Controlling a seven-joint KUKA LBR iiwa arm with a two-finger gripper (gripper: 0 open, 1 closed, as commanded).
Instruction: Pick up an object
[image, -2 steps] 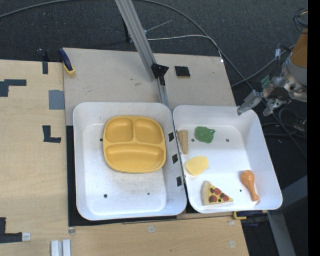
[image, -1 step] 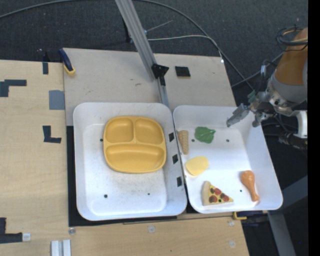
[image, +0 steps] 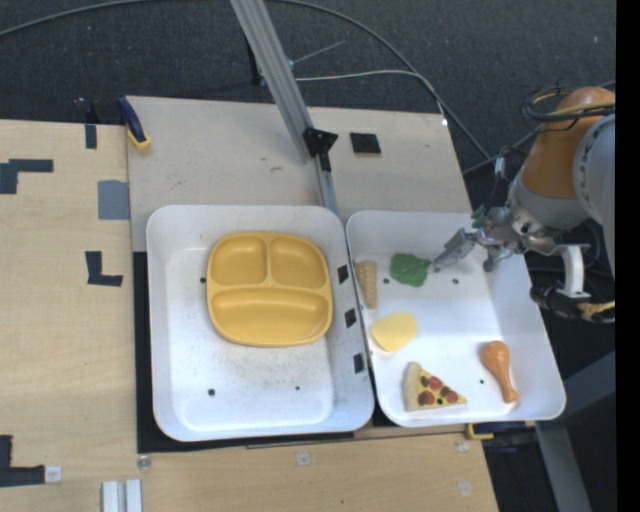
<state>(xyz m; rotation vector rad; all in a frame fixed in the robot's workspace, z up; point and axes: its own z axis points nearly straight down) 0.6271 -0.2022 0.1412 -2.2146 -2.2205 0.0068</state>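
Over the right bin's (image: 530, 330) far edge, gripper (image: 470, 250) hovers, fingers spread and empty, just beside green toy (image: 409, 269) lying in the bin; nothing lifted yet, grasp and lift remain

Pale wood bench (image: 60, 330) — dark carpet floor (image: 120, 45) beyond — cables (image: 380, 72) trailing.

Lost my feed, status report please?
Gripper open, low over right bin. Green toy just beside its fingertip, not held. Nothing in the way.
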